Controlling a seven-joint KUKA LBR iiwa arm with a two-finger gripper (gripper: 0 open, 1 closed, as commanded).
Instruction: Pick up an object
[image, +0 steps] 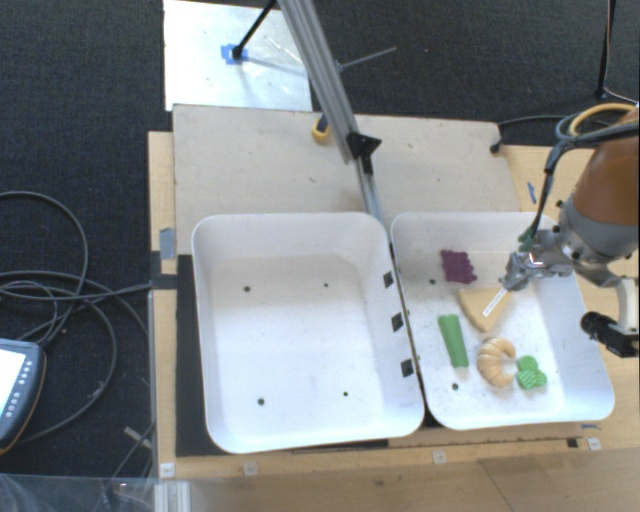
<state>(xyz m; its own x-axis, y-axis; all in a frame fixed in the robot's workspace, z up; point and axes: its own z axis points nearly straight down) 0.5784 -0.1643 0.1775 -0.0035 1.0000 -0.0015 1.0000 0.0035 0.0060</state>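
Two shallow white plastic bins side by side: left bin (290, 330) at frame centre, smooth floor with few dark dots; right bin (570, 390) at right. Grey arm with orange band (610, 185) enters at right edge, partly cut off. Gripper (520, 268) low over right bin's upper middle, above pale wedge (482, 303); finger state: cannot tell. Below: green cylinder (453, 340), bumpy tan croissant shape (496, 362), small ridged green piece (530, 376). Purple lumpy piece (458, 265) left of gripper. Open floor along bin's upper rim.
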